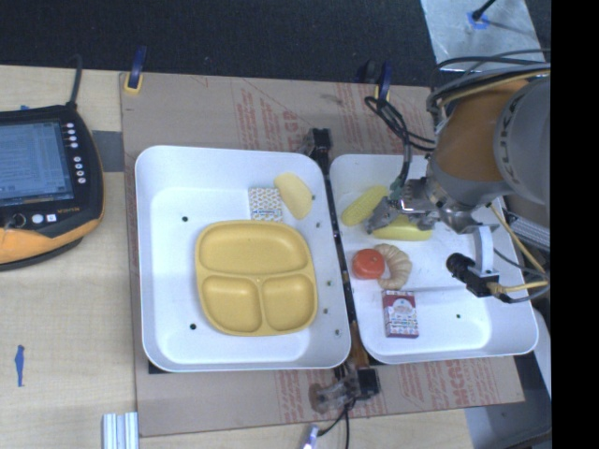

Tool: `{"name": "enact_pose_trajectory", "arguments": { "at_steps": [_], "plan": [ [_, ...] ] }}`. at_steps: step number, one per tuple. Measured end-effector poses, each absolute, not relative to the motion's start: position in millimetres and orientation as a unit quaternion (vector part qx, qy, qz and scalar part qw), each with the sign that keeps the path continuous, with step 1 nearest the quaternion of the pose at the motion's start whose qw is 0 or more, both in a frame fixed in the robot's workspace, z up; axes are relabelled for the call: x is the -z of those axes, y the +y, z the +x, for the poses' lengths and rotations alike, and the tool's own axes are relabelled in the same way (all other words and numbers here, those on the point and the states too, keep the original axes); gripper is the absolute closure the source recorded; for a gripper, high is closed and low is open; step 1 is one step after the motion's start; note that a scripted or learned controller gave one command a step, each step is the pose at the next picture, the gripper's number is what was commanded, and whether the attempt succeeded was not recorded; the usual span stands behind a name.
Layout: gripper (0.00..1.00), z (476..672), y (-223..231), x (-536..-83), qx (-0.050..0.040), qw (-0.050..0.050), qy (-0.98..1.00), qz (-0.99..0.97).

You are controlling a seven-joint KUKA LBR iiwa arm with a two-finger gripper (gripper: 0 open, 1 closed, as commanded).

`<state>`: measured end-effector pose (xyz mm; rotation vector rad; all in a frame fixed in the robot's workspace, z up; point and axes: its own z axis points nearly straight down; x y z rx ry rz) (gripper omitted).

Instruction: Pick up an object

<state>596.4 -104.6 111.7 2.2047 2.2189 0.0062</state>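
My gripper (401, 215) is low in the right bin (505, 340), near its back left part, with the grey arm and its orange band (473, 138) above it. A yellow object (412, 233) lies right under the gripper and is partly hidden by it. Another yellow piece (362, 206) lies just left of the gripper. In front of it are a red tomato-like ball (369, 263), a tan curved pastry (398, 262) and a small red box (401, 313).
The left bin (164, 325) holds a yellow divided plate (255, 276), a small patterned packet (265, 203) and a pale yellow piece (294, 195). A tablet controller (42, 181) lies on the bench at far left. Cables (398, 120) run behind the right bin.
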Motion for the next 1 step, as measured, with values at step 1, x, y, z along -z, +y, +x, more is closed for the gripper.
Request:
{"name": "enact_pose_trajectory", "arguments": {
  "at_steps": [1],
  "plan": [
    [0.00, 635.1, -129.6, -93.8, -0.0003, 0.001, 0.709, 0.705]
  ]
}}
